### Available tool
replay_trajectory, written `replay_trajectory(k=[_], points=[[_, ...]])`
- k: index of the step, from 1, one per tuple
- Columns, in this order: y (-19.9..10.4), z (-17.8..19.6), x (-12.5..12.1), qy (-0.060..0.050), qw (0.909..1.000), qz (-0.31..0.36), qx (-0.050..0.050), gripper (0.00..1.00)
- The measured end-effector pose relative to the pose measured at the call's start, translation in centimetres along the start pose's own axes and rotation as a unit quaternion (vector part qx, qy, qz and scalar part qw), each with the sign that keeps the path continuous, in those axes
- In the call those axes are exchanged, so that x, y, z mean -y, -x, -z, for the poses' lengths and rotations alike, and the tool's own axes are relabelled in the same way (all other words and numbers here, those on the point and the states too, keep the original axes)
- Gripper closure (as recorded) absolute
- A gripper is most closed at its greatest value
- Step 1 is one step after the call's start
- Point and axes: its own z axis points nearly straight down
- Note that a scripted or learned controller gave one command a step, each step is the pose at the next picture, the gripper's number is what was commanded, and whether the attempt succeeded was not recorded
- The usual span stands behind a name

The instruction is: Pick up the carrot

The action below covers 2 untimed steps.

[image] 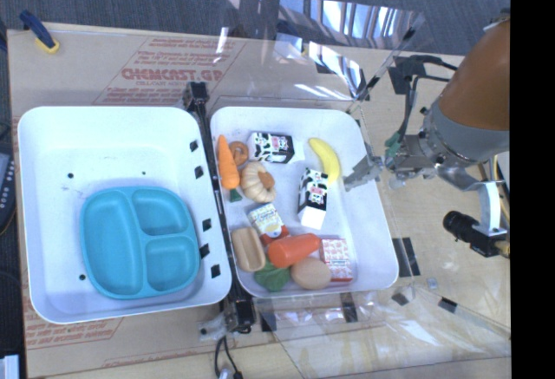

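While the carrot (226, 162) lies well left of them, the jaws' spread is unclear.

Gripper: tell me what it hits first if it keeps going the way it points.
Probably the milk carton. The gripper points left over the right bin's rim, with the banana just beside that line; height is unclear.

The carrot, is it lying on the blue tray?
No, the carrot lies in the right bin by its left wall, next to the croissant, while the blue tray sits in the left bin.

arm (481, 82): cut off at right edge | green item (270, 279): mostly hidden under orange piece (293, 249)
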Motion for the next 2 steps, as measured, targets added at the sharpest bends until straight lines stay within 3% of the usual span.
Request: replay_trajectory(k=[1, 2], points=[[-5.8, -4.1, -9.8, 0.001, 0.9907, 0.136, 0.0, 0.0], [-10.0, -6.3, -15.4, 0.001, 0.9998, -0.02, 0.0, 0.0]])
